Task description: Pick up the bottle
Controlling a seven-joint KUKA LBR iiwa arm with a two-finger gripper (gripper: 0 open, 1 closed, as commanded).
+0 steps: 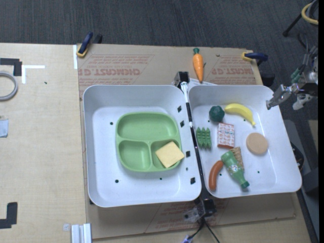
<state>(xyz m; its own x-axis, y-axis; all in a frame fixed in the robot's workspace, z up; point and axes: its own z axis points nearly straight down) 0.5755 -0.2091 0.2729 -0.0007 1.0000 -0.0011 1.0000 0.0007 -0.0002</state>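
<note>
The green bottle (235,168) lies on its side in the right bin (283,178), near the front, with its cap pointing to the front right. A red sausage (215,175) lies just left of it. My gripper (283,94) hangs at the far right, over the right bin's back right rim. It is well apart from the bottle and nothing shows in it.
The right bin also holds a banana (239,113), a dark green vegetable (216,113), a small green piece (203,137), a red-and-white box (226,134) and a tan disc (257,144). The left bin (101,176) holds a green divided plate (136,130) with a yellow block (169,154). A carrot (197,65) lies behind the bins.
</note>
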